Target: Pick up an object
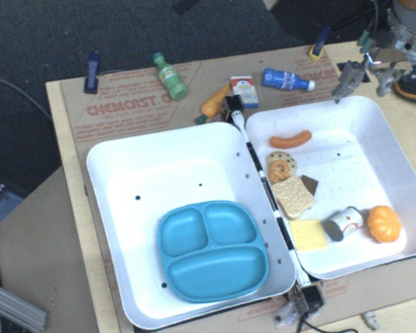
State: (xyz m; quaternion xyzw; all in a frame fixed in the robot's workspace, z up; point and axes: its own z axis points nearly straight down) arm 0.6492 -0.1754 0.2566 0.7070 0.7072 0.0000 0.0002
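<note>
Sausage (291, 140) in right bin (398, 169), arm (402, 50) w/ jaws off beyond far-right corner.

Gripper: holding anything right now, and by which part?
Nothing is held. The gripper hovers above the right bin's far corner with nothing between its fingers; the sausage lies in the bin.

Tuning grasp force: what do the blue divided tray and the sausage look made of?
Blue divided tray: likely moulded plastic, smooth with a soft sheen; uniform colour, rounded compartment ridges. Sausage: probably toy plastic or rubber, glossy, with an even orange-red colour; too small to tell which.
</note>
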